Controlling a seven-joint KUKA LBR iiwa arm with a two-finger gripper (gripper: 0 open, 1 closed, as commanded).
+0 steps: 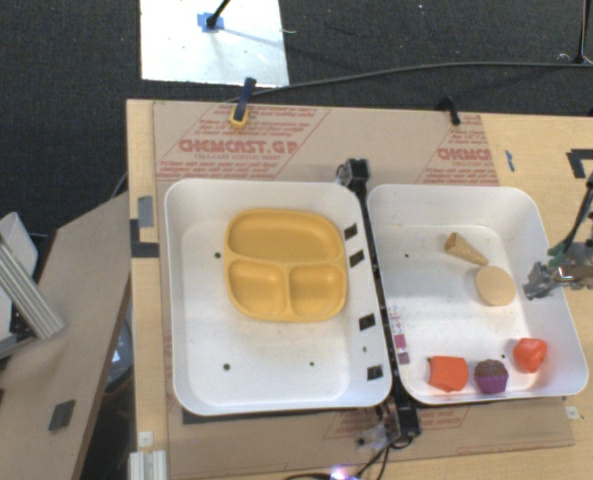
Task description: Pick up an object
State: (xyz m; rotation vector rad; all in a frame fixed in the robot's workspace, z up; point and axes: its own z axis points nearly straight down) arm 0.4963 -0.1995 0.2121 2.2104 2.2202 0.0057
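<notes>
Front row of the right bin: orange block, purple cupcake, red piece. Behind them: tan disc, tan wedge. Gripper hovers at the right wall beside the disc, grasping nothing; finger state unclear. Best approach: centre over the disc, descend straight. Left bin: yellow divided tray.

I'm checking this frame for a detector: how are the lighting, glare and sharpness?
Camera view: lighting is even, shadows soft; both white bins look bright, without glare hiding the yellow divided tray or the small items; the gripper at the right bin's edge is slightly soft; the bench edges look somewhat slanted.
</notes>
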